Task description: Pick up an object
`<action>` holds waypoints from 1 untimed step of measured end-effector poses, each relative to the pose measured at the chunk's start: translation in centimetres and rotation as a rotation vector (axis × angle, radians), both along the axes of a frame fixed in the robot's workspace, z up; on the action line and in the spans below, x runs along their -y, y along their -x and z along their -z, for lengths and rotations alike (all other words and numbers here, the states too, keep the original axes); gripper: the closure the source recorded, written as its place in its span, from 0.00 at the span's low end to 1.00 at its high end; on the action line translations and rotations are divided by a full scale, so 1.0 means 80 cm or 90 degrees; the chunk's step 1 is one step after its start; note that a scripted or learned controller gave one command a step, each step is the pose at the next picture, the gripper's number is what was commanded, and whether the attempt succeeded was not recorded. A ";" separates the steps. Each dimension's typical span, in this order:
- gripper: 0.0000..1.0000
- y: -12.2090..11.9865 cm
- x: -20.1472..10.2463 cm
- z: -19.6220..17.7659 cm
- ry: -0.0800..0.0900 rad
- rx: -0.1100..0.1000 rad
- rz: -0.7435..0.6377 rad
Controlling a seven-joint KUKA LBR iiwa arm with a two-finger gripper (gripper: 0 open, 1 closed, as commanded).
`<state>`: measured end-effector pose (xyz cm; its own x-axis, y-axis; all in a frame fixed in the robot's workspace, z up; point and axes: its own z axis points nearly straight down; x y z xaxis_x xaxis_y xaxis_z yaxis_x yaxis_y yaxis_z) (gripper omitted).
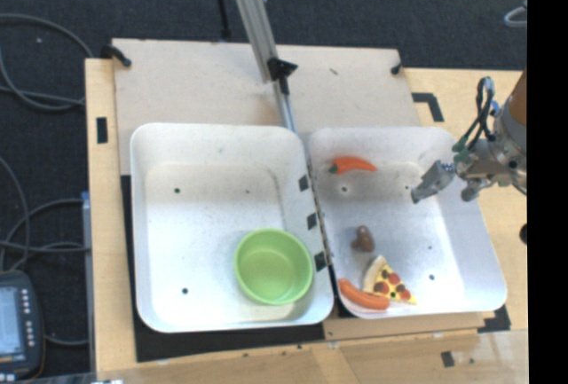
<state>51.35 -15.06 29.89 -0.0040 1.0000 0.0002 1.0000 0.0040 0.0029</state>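
Two bins sit side by side on the bench, touching along their inner walls: the left bin at nine o'clock, the right bin at three o'clock. In the left bin a bowl rests toward its five o'clock corner. In the right bin a carrot lies at eleven o'clock, a small figure near the middle, and a pizza slice at six o'clock with a sausage just beside it. The gripper hangs over the right bin's two o'clock part.
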 end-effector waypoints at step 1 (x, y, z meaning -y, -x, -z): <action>0.00 0.000 0.000 0.000 0.000 0.000 0.001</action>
<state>51.35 -15.09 29.90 -0.0026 1.0000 0.0000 1.0000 0.0026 0.0034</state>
